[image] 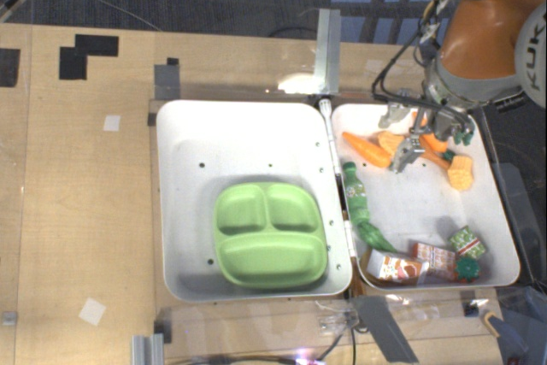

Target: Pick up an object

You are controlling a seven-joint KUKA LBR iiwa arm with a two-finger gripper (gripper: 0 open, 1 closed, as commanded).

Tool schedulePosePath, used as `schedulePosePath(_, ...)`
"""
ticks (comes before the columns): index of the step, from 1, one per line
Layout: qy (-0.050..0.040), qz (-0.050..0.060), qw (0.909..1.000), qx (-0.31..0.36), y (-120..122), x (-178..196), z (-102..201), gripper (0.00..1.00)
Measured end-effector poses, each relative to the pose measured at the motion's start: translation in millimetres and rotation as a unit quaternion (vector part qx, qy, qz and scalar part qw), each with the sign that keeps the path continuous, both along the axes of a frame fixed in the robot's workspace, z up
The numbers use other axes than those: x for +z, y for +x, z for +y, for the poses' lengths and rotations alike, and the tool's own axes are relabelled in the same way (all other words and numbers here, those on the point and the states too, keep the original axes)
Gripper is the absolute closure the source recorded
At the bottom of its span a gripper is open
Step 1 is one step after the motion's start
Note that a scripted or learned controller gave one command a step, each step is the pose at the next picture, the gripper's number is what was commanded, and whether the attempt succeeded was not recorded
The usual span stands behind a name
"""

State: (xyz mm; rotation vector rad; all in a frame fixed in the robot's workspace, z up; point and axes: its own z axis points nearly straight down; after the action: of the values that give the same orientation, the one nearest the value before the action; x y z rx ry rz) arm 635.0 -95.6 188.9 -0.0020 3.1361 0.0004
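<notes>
Hand (408, 155): above right bin's (504, 256) far edge, over orange carrot pieces (369, 150); finger opening cannot be told.
Left bin (179, 184): green divided plate (269, 233).

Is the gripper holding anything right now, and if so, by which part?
Cannot be told. The gripper hangs low over the orange pieces at the back of the right bin, but the view does not show any piece between its fingers.

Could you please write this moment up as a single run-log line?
arm: over right bin | gripper: above orange carrot pieces, nothing visibly held | left bin: green divided tray | pick: not yet done
</notes>
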Motion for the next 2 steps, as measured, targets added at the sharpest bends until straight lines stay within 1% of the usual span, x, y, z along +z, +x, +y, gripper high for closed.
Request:
schedulePosePath(1,-0.0005,-0.003,0.9998,0.02,-44,-93,-7,0.0)
schedulePosePath(2,-0.0016,-0.008,0.9998,0.016,-100,-98,6,0.0)
